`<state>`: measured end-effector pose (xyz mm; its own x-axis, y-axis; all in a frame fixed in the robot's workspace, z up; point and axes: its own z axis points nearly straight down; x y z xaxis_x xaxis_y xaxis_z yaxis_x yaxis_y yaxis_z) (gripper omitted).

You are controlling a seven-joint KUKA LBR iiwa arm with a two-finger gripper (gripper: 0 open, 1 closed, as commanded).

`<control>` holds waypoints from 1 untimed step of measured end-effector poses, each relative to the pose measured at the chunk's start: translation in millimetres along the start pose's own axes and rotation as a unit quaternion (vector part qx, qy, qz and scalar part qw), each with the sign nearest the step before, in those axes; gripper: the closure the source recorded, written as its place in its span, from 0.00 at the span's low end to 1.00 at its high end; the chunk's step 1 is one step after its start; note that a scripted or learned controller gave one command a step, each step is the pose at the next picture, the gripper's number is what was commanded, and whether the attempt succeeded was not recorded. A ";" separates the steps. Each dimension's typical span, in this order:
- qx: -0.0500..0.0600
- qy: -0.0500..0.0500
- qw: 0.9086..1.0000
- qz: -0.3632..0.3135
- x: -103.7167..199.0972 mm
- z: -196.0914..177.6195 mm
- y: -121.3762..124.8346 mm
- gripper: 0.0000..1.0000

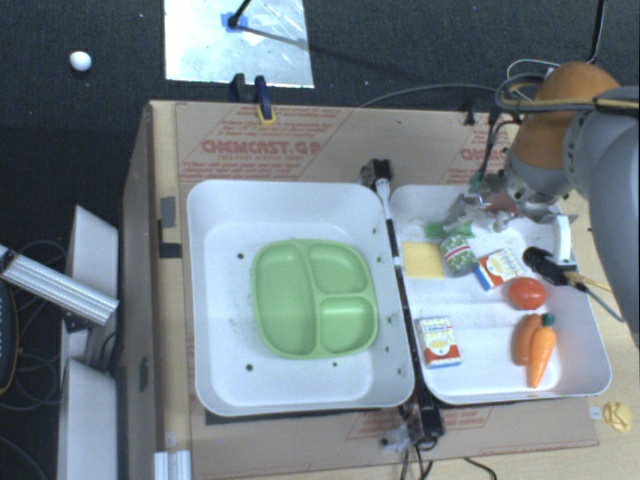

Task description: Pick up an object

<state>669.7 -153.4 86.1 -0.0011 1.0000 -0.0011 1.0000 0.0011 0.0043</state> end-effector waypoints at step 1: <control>0.000 0.000 1.000 0.000 -9.7 0.0 -0.1 0.00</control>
